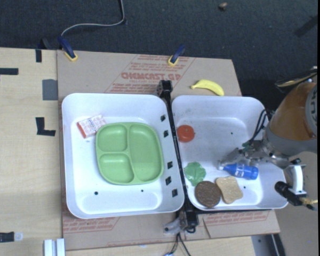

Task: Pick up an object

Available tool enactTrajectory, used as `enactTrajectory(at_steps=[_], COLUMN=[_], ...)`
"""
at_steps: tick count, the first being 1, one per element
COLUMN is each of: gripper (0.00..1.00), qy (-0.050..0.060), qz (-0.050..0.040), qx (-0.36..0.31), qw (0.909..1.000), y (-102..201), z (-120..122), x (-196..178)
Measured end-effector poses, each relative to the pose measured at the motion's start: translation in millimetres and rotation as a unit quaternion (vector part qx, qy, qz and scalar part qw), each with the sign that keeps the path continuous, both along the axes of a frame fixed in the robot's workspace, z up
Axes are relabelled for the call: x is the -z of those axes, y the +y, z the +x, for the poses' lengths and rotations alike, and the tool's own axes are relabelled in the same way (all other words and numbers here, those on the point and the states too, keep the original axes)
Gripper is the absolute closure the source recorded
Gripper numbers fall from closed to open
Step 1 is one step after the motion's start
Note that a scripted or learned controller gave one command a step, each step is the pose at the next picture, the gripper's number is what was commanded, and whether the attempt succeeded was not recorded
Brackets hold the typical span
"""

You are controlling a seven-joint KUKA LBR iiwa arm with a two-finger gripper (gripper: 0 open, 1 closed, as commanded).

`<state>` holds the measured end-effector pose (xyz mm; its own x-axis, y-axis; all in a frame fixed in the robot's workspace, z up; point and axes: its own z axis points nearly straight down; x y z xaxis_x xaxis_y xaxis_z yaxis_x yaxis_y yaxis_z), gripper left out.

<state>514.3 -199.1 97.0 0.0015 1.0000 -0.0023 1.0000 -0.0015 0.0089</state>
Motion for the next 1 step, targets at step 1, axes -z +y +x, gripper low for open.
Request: enactTrajectory(at_steps=[1], gripper=[0.0], qy=[0.0], qz=[-0.0007], qx=[-0.001], qw=[1.0], y=[48.6], z=[-28.0], x=[10.2])
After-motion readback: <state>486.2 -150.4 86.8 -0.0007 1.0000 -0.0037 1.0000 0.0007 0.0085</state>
